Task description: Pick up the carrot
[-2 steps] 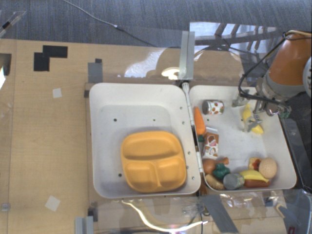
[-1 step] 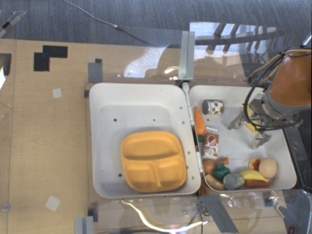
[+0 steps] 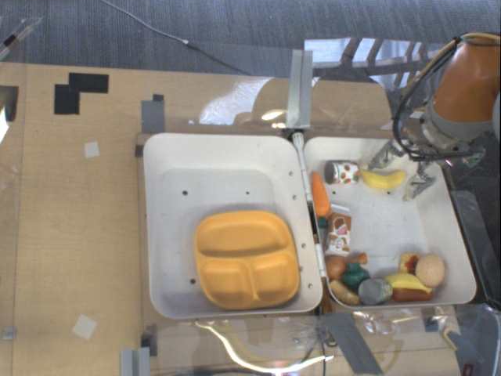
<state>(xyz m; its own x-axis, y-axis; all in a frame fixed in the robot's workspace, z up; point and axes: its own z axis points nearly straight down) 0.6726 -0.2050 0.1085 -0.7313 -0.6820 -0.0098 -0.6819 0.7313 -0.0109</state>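
The carrot (image 3: 319, 195), orange with a green tip, lies along the left wall of the right bin (image 3: 438, 233), close to the divider. My gripper (image 3: 403, 172) hangs over the far right part of that bin, open, with one finger near 490,232 and the other near 540,268. A yellow banana (image 3: 383, 179) lies between and just below the fingers, not gripped. The carrot is well to the gripper's left.
A small can (image 3: 341, 172) lies beside the banana. A snack carton (image 3: 338, 234) sits below the carrot. Several toy foods crowd the bin's near edge, among them an egg (image 3: 430, 270). The left bin (image 3: 168, 210) holds a yellow divided tray (image 3: 246, 258).
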